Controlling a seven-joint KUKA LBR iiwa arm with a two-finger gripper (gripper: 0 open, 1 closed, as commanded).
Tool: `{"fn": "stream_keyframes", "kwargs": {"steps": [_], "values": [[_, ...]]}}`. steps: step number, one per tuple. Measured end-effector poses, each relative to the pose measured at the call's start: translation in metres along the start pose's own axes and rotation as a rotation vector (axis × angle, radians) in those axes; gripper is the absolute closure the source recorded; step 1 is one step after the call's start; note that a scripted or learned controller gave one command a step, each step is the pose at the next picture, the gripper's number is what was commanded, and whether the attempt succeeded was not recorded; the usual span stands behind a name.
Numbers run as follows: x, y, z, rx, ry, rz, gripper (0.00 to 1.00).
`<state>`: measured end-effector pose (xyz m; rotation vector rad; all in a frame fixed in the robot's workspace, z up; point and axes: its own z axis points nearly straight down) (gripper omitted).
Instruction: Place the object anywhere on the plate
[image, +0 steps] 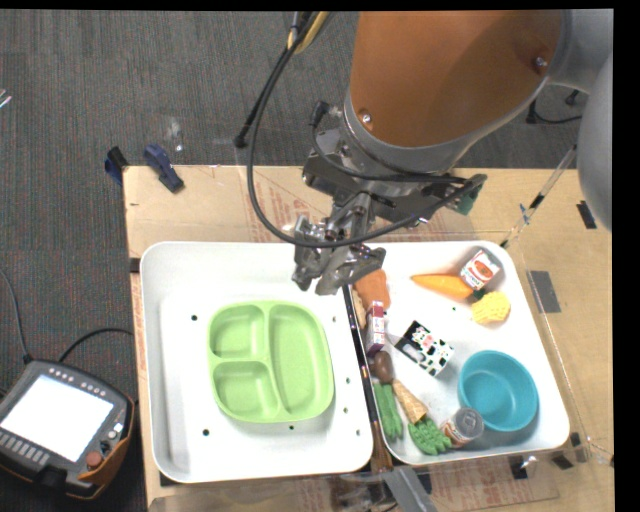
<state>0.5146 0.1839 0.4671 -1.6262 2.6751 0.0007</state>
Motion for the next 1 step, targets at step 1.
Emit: {"fn": "stream_keyframes", "kwargs": {"steps": [1], "values": [[0.1044, -0.0121, 0.0051, -0.005, 0.006, -0.16, 1.0]]}}
